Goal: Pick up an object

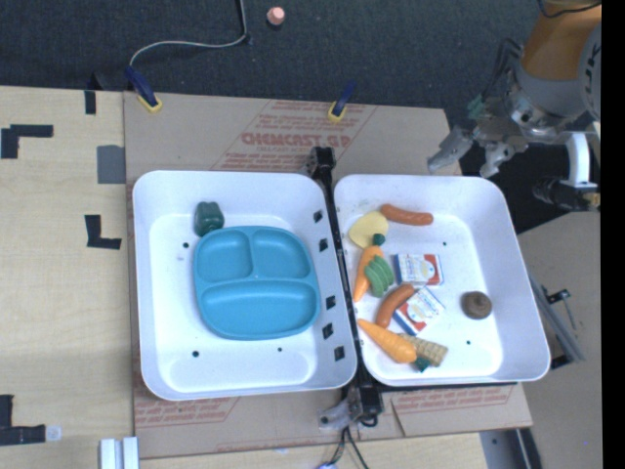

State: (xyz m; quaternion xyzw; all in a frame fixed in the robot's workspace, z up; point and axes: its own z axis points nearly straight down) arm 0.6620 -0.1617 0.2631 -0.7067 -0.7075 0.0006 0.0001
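The grey arm with the orange band (559, 29) comes in from the upper right, and its two-finger gripper (476, 153) hangs above the bench just outside the far right corner of the right white shallow bin (515, 262). The 2 fingers stand spread apart with a clear gap, and nothing is between them. All the small toy objects lie in the right bin. A red sausage (406, 216) lies near the far wall, and a pale yellow rounded piece (368, 230) is just beside it on the left. Below them an orange carrot (365, 268) touches a green vegetable piece (379, 274). To the right of these is a small red and white carton (418, 268), and under it a second red sausage (394, 304) lies beside a white packet (425, 307). A larger orange carrot (388, 340) lies near the front wall, next to a tan waffle-like piece (430, 352). A brown round object (476, 305) sits alone toward the right wall. The left white shallow bin (166, 360) holds a blue plastic tray with 3 compartments (257, 281) and a dark green small object (208, 217) just beyond its far left corner.
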